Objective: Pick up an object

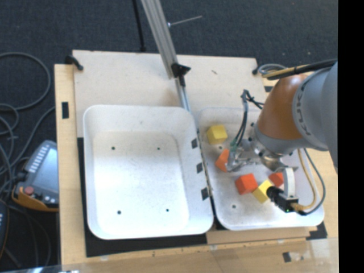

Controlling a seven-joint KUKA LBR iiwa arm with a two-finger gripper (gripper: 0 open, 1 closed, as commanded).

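Observation:
The right bin (227,216) holds several small blocks. A yellow cube (216,133) lies near its back left. An orange block (222,159) sits at the left, touching my gripper (232,162), which is lowered into the bin beside it. An orange-red cube (246,183) lies in the middle, with a yellow block (261,191) to its right and a red block (277,178) past that, partly under the arm. The orange block seems to sit at the fingertips, but the grip is not clear.
The left bin (96,124) is beside the right one. A slanted metal pole (162,33) rises from the back of the bench. Cables and a teach pendant (40,175) lie on the floor to the left. The arm's orange band (281,110) covers the right bin's far right.

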